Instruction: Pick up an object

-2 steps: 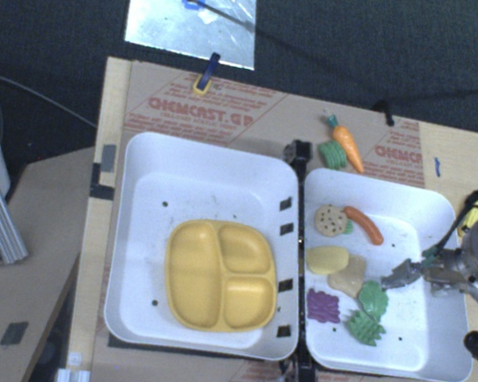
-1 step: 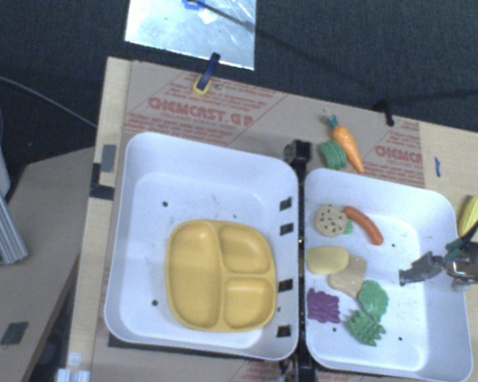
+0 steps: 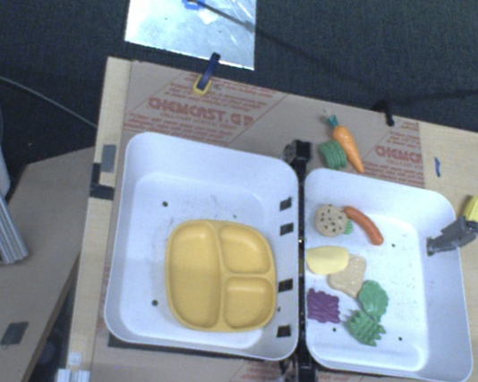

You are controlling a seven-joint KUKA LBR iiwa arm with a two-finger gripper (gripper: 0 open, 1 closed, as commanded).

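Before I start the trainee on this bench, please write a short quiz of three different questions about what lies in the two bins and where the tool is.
1. True or false: the yellow divided plate lies in the left bin.
2. Multiple choice: which toy lies outside both bins, on the cardboard behind them? A. the cookie B. the carrot C. the purple piece
3. Fill in: the tool is at the ____ edge of the right bin, as seen in the camera view.

Key
1. True.
2. B. The cookie and the purple piece lie in the right bin.
3. Right, apart from the toys.
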